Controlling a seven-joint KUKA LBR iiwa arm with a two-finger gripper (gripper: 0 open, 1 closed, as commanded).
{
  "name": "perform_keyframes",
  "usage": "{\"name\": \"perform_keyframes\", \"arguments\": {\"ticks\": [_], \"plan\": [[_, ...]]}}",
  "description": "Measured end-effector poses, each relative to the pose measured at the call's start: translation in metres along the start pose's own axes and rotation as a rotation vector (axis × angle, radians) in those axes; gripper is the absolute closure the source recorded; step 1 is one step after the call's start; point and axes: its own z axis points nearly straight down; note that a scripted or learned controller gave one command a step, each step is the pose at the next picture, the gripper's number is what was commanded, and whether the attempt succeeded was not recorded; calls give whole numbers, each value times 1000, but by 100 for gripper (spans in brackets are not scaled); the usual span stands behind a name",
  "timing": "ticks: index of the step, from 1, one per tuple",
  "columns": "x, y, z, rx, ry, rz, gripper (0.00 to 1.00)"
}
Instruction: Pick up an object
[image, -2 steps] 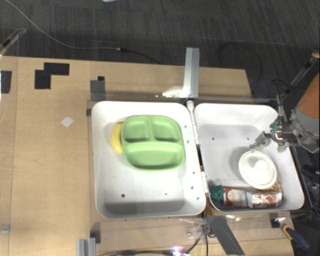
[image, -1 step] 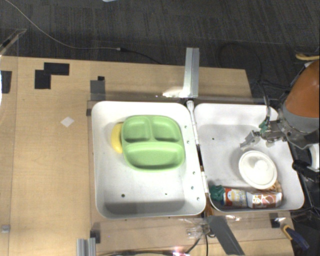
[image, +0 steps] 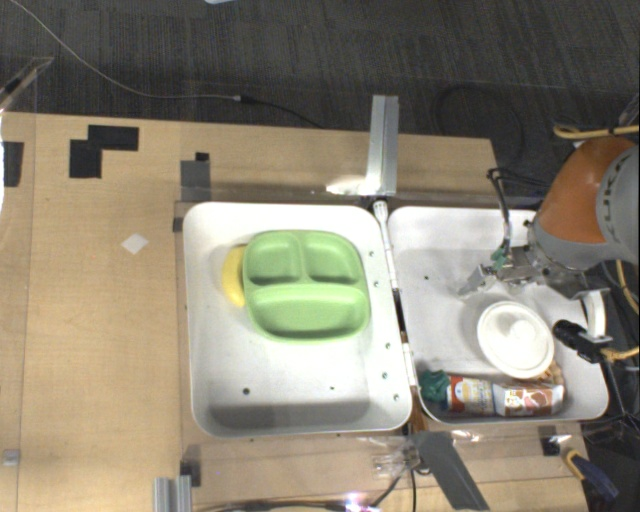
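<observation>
The gripper (image: 478, 281) is being held low in the right bin (image: 435, 250), just beside a white bowl (image: 514, 338); whether anything is being gripped cannot be told. A bottle (image: 492, 395) is lying along the near wall. A green tray (image: 303, 283) is covering a yellow object (image: 233, 276) in the left bin (image: 290, 400).

A pale tan wooden worktop (image: 100, 330) carries two shallow white plastic bins set side by side, their inner rims touching or nearly so. The left bin (image: 215, 385) sits near the middle, the right bin (image: 430, 250) beside it. Black square markings (image: 98, 150) lie flat at the far left corner, and a small pale patch (image: 134, 243), perhaps tape, lies nearer.
</observation>
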Motion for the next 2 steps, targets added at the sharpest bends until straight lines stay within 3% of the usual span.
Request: {"name": "perform_keyframes", "arguments": {"ticks": [1,2], "plan": [[30,-47,-2,-8,-3,-308,0],[44,-17,-2,-4,-2,-431,0]]}}
